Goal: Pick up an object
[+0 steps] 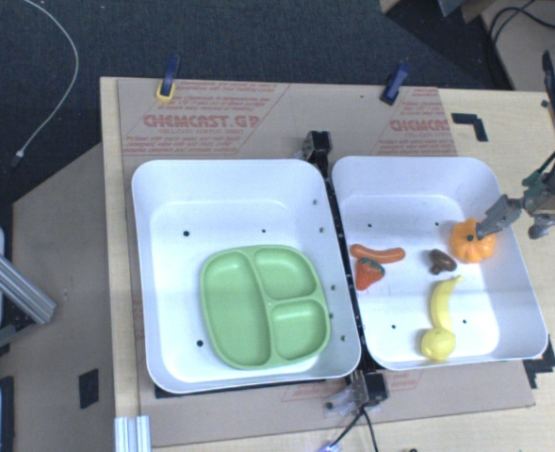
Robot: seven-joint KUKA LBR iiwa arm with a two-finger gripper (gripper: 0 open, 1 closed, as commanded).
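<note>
In the right bin (404, 182) lie several toy foods: an orange pumpkin (471, 242) near the right wall, a yellow banana (440, 318) toward the front, a small brown piece (441, 261), an orange-red sausage (378, 251) and a red strawberry-like piece (368, 272). My gripper (505, 215) reaches in over the right rim, just above and right of the pumpkin, with its grey tip close to the pumpkin's top. Nothing shows as held.
The left bin (164, 196) holds a green divided plate (264, 304). A black clamp (317, 144) sits between the bins at the back. Cables (552, 88) hang at the right edge. Brown board (258, 111) surrounds both bins.
</note>
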